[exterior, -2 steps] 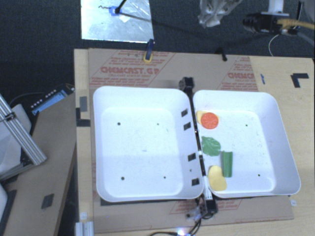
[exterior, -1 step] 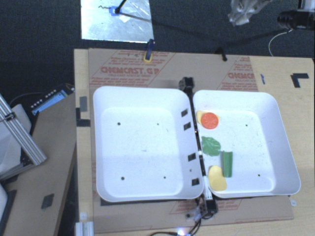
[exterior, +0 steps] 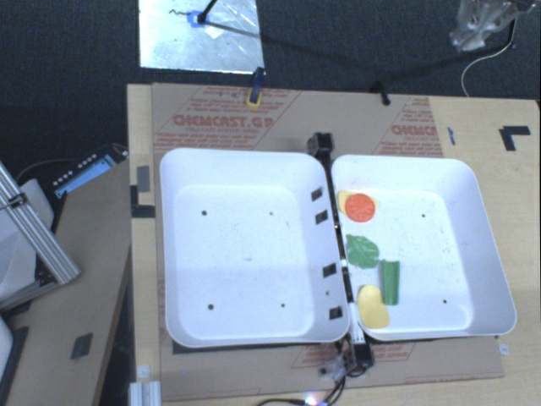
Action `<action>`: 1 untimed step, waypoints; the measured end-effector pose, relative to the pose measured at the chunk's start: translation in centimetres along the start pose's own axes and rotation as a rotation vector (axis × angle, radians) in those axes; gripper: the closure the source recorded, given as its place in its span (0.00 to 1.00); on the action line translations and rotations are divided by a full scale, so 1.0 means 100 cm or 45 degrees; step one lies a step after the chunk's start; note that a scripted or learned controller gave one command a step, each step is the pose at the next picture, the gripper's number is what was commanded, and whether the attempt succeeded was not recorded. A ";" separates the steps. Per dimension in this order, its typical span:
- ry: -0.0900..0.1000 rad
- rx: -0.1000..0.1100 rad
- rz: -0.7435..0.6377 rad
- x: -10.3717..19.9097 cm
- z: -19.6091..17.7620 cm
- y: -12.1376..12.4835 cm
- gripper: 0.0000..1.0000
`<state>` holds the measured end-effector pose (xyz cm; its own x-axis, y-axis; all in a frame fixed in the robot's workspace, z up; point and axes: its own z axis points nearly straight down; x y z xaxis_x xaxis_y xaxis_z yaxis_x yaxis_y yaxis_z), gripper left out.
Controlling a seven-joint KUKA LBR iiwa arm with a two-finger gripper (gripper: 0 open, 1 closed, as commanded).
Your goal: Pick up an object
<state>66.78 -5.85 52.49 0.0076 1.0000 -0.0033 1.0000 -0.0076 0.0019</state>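
The gripper [exterior: 480, 19] sits high in the upper right corner of the frame, over the dark floor beyond the bench, a pale blurred shape, and I cannot tell how its jaws stand. It is well apart from both bins. A thin white cable [exterior: 482, 64] loops just below it. Down on the bench, the right bin [exterior: 473, 227] holds all the objects, bunched along its left side near the divide. Uppermost is a red-orange round piece [exterior: 361, 208] lying on top of a yellow piece [exterior: 345, 200] that peeks out at its left. Below that lies a leafy green piece [exterior: 363, 251], and just beside it to the lower right a darker green stick [exterior: 390, 282] stands lengthwise down the frame. A yellow oval piece [exterior: 373, 305] lies at the bottom, touching the stick's lower left side. The left bin [exterior: 245, 252] sits alongside, joined to the right one by a row of black clips [exterior: 325, 244]. Both rest on a brown cardboard sheet [exterior: 220, 117] with red lettering. At the top of the frame a shiny metal plate [exterior: 199, 24] lies on the dark floor, and an aluminium rail [exterior: 34, 235] slants in at the left edge.
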 end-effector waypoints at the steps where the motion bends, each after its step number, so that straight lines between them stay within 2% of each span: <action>1: 0.006 0.004 -0.002 -0.039 0.017 -0.141 1.00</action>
<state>52.70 -9.61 50.76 0.0061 1.0000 0.0012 1.0000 -0.0061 -0.0009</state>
